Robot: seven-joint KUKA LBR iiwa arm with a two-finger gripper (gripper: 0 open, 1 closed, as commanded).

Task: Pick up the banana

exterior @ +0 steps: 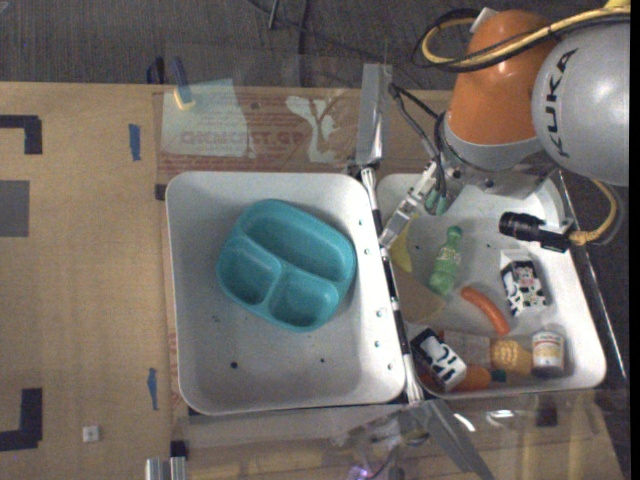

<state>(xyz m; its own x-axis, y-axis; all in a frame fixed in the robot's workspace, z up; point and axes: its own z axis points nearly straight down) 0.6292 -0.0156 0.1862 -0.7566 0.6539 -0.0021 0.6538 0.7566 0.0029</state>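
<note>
brown cardboard is covering the bench [80, 298], with black corner marks and bits of blue tape on it, and dark floor with loose cables is running along the top. we are looking down on two shallow white bins side by side. the left bin [200, 368] is holding a teal divided plate [287, 264], lying tilted near its middle. the right bin [585, 353] is crowded with small things: a green bottle [446, 260], an orange carrot-like piece [485, 309], a small cow-patterned carton [524, 287], a little white jar [547, 351], a corn cob [510, 355] and another black-and-white carton [438, 356] near the front wall.

the arm [540, 78] is reaching in from the right over the back of the right bin, and its gripper [398, 220] is hanging by the wall between the bins. we cannot tell how the fingers are set.

the banana [400, 256] is showing as a pale yellow shape lying against the left wall of the right bin, just below the gripper and beside the green bottle. whether the gripper is touching it we cannot tell.
</note>
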